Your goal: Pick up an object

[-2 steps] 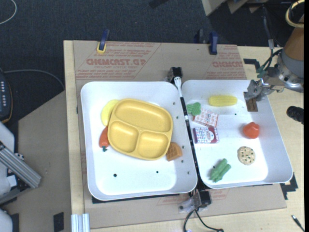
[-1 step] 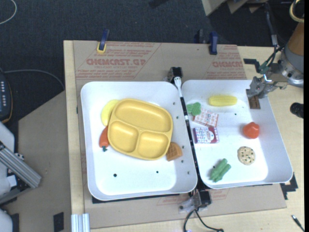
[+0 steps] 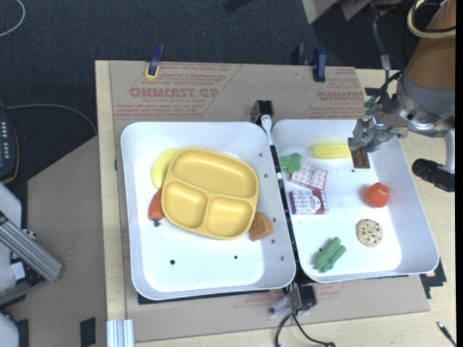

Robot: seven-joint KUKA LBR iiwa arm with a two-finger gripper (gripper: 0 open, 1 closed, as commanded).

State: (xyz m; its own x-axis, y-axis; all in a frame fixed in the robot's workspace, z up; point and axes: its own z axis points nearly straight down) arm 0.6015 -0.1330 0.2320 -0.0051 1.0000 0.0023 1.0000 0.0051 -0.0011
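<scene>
Beside fingers [image 3: 359,155], corn [image 3: 330,150] lengthwise left-right

I work in a robotics lab: my two shallow white plastic bins [image 3: 137,215] sit on a protective-paper-covered board [image 3: 217,85] held by a blue-and-yellow clamp [image 3: 153,63] at eleven o'clock, over dark carpet [image 3: 108,13] (loose cables [image 3: 304,331] trail at six o'clock).

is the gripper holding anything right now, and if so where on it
Cannot be told. The gripper hangs above the right bin, beside the yellow corn; nothing visible in it.
</scene>
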